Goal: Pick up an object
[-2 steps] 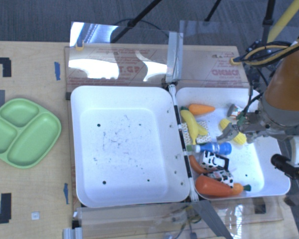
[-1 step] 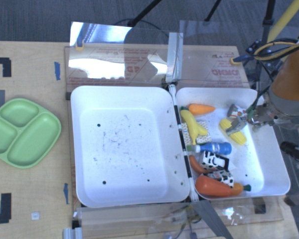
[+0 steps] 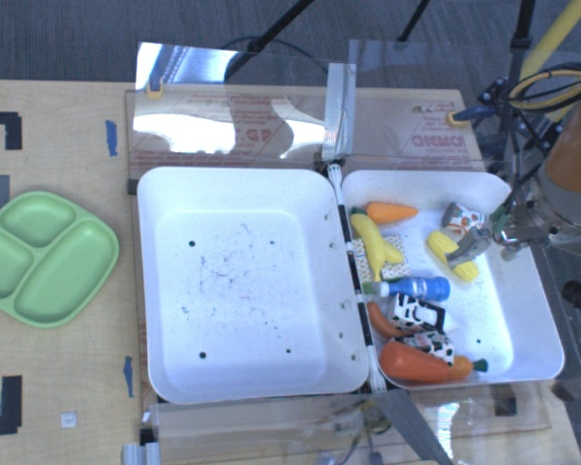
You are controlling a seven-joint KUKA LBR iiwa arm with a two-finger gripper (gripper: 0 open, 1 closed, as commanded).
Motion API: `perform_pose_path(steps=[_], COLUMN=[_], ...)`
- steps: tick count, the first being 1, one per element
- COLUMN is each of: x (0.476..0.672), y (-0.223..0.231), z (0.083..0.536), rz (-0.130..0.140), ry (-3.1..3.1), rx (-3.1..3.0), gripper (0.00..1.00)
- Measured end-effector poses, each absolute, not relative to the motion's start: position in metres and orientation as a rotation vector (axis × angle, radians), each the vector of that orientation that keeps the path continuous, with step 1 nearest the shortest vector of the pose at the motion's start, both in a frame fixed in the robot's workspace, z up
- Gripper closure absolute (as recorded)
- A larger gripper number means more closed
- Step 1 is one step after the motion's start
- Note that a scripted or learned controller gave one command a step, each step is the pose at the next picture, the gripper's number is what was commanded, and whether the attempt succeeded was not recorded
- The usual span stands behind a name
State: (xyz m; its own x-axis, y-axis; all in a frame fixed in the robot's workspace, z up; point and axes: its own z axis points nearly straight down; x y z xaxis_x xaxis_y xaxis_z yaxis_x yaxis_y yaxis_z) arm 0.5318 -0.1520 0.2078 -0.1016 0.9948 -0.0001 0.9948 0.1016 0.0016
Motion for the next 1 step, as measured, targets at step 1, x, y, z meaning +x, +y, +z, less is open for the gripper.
perform_pose_path(steps=[1], x=[0.5621], y=[-0.1893], z=[0.1020], rz=[0.001], ry=[2.416], rx=[2.009], gripper=[0.00])
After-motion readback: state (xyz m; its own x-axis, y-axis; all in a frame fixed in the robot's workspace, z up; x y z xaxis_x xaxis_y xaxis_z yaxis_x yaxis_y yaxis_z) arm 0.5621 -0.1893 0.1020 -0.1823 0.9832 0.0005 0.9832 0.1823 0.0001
